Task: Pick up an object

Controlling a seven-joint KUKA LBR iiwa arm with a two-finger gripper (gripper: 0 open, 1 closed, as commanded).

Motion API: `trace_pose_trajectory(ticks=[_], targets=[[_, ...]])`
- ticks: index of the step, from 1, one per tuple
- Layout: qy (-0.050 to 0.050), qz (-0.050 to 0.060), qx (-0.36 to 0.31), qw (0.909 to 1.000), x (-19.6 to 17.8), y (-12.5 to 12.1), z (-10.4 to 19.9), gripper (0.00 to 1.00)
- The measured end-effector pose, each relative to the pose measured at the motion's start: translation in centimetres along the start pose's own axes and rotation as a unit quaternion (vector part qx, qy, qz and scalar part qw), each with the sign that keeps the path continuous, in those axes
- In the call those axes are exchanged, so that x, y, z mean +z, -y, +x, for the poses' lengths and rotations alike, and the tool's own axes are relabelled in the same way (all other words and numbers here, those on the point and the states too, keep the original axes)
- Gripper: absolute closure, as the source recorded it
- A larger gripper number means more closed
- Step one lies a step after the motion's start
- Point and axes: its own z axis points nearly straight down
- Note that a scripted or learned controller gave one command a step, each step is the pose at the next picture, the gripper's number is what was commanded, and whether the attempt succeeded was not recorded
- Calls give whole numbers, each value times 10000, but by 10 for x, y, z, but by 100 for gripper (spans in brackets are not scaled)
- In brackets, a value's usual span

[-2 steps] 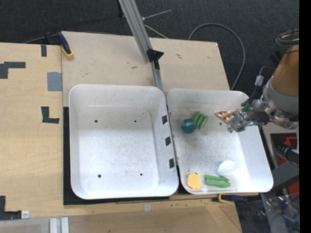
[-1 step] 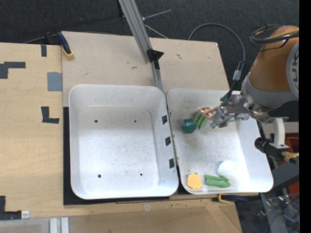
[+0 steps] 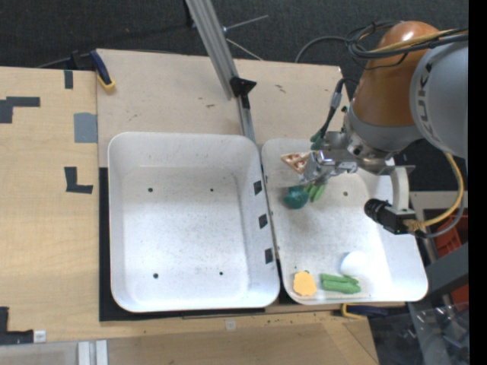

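Observation:
My gripper [image 3: 313,179] hangs over the back left part of the right bin [image 3: 380,280]. Right under its fingertips lie a round teal object [image 3: 296,198] and a small green piece [image 3: 316,192]. A tan and orange item [image 3: 292,160] rests just behind them near the bin's back edge. The arm hides how the fingertips stand. At the bin's front lie a yellow-orange object [image 3: 304,284], a green elongated object [image 3: 339,283] and a white round object [image 3: 354,263].
The left bin [image 3: 122,226] sits beside the right one, joined by black clips along the shared rim. A metal pole [image 3: 217,44] slants up from behind the bins. A black part of the arm [image 3: 384,215] hangs over the right bin's right side.

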Motion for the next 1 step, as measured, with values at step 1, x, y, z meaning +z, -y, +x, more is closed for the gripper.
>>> trace_pose_trajectory(ticks=[1], targets=[[0,3,2,10000,-2,-13,53,100]])
